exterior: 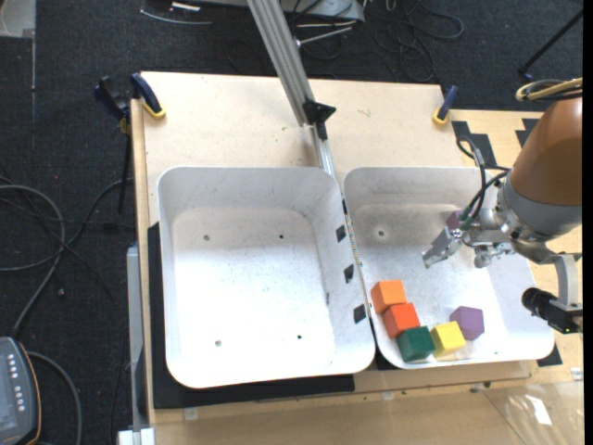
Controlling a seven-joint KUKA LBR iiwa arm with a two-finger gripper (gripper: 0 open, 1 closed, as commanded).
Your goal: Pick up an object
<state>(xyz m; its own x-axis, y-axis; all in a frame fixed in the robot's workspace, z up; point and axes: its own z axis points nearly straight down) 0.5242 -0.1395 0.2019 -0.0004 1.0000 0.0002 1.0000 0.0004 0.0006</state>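
The tool (pixel 460 246) hung over the right bin (pixel 389 202), its two fingers spread apart and nothing between them, above the bare middle of that bin's floor. One finger (pixel 437 251) angled down toward the left; the other (pixel 485 255) sat closer to the wrist.

Nearest the front rim of the right bin lay a cluster of small blocks. A green block (pixel 416 343) and a yellow block (pixel 448 337) sat side by side, touching or nearly so, with a purple block (pixel 470 321) just beside the yellow one on its right. A red block (pixel 401 319) sat just behind the green one, and an orange block (pixel 388 295) was right behind the red, both close to the bin's left wall. All the blocks were well clear of the tool.

The left bin (pixel 185 193) stood alongside, touching the right one along their shared edge. Both bins rested on the pale bench (pixel 232 119). Farther back, a slanted metal rail (pixel 278 49) crossed the bench, and cables (pixel 398 17) lay on the dark floor beyond.
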